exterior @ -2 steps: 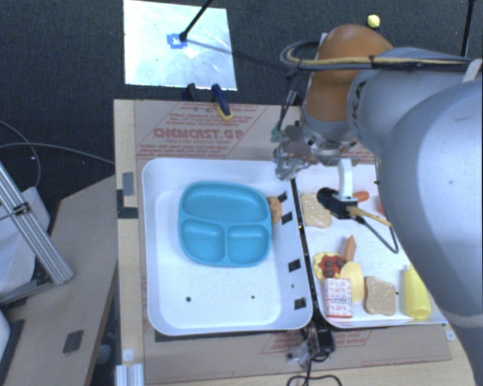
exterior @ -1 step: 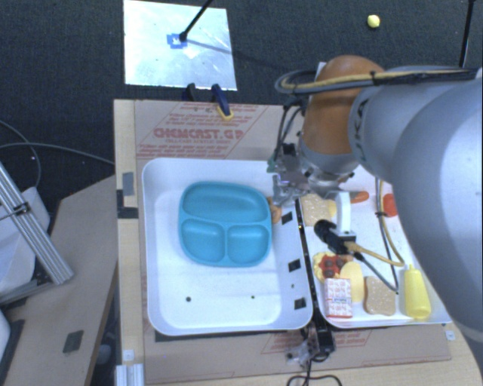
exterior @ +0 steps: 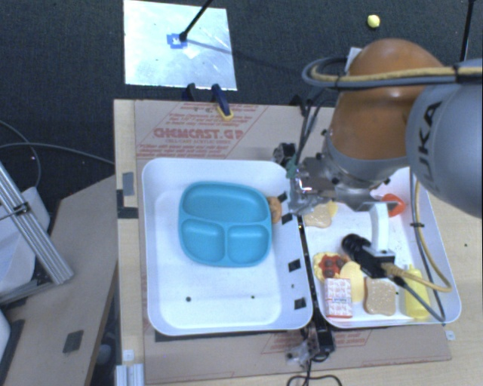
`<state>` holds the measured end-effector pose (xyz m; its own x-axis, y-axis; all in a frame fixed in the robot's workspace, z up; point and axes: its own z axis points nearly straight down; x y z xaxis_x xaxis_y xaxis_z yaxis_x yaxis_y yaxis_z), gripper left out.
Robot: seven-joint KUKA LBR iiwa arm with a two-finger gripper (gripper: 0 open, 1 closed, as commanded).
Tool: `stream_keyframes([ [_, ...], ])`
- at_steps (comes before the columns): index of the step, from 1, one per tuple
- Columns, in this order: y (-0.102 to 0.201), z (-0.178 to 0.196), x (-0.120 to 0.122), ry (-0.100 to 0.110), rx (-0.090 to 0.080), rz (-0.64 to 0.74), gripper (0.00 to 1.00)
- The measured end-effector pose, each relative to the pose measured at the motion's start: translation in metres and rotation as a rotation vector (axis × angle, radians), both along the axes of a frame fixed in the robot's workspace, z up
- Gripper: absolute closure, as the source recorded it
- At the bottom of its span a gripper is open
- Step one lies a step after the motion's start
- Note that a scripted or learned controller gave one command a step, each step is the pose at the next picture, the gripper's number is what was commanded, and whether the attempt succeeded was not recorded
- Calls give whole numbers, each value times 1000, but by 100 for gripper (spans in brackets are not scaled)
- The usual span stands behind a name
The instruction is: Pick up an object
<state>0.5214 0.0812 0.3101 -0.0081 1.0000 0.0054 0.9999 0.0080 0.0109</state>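
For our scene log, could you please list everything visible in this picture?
bins: 2, white, side by side
plate: 1, blue, bin farther from arm
bread: 1, tan, arm-side bin
packet: 1, red and white, beside bread
yellow piece: 1, yellow, other side of bread
cookie: 1, pale tan, arm-side bin, by gripper
other toys: several, mixed colours, same bin
cardboard: 1, brown, under bins
foil: 1, silver, beyond bench
ball: 1, yellow, on dark floor
arm: 1, grey and orange, over that bin
gripper: 1, grey, above bins' shared edge
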Motion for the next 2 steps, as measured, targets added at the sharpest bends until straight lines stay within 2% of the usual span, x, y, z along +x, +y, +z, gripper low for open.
stream_keyframes([
  [1, -60, -26, -36, 12, -7, -13, 100],
  [2, -56, -26, -35, 9, -5, -6, 0],
])
